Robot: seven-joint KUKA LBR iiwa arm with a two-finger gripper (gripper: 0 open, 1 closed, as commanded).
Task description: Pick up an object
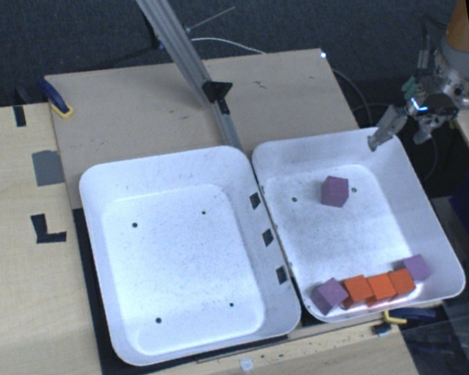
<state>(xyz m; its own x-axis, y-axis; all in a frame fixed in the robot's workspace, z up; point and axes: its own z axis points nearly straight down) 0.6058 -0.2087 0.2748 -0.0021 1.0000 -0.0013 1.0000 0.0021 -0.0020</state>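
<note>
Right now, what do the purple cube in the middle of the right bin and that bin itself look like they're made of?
Purple cube: probably foam or painted wood, matte, no glare.
Right bin: likely moulded plastic, white, rounded rim, faintly speckled.

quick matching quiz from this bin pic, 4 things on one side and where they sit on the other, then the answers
Things:
1. lone purple cube
2. orange blocks
3. gripper
4. left bin

Places:
A. along the right bin's near wall, between two purple blocks
B. over the right bin's far right corner
C. upper middle of the right bin's floor
D. beside the right bin, nothing in it

Pairs: 1-C, 2-A, 3-B, 4-D
</note>
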